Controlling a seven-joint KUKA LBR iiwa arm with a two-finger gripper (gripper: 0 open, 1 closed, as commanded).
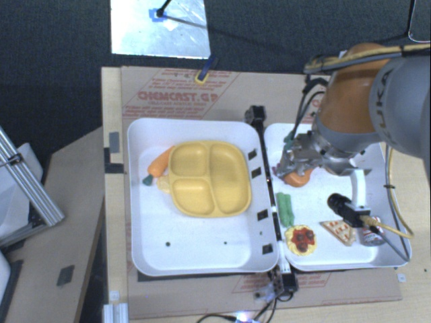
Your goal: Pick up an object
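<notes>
Contents of two bins, listed from the near edge back.

1. Right bin [337,260], near edge: a round yellow toy with a red centre [301,239] by the near left corner. A waffle wedge [339,231] lay just to its right. All loose and apart, as if scattered for picking one at a time.
2. Right bin, left wall: a green strip [285,208] lay lengthwise along the wall, just behind the round toy.
3. Right bin, middle, toward the left wall: an orange piece [300,177], partly covered from above. Judged the likely thing to be picked, since the gripper [291,161] sat low directly over it, touching or nearly so. Whether the claw was open, closed or gripping could not be told. The arm [363,93] leaned in over the far right corner.
4. Left bin [202,244], centre: a yellow divided plate [205,178], its three wells bare. A carrot [159,161] lay against the plate's far left edge, its green tip pointing toward the left wall.
5. Beneath both bins: a printed cardboard sheet [178,93], probably a base layer.
6. Beyond the far edge: a silver sheet [159,17].
</notes>
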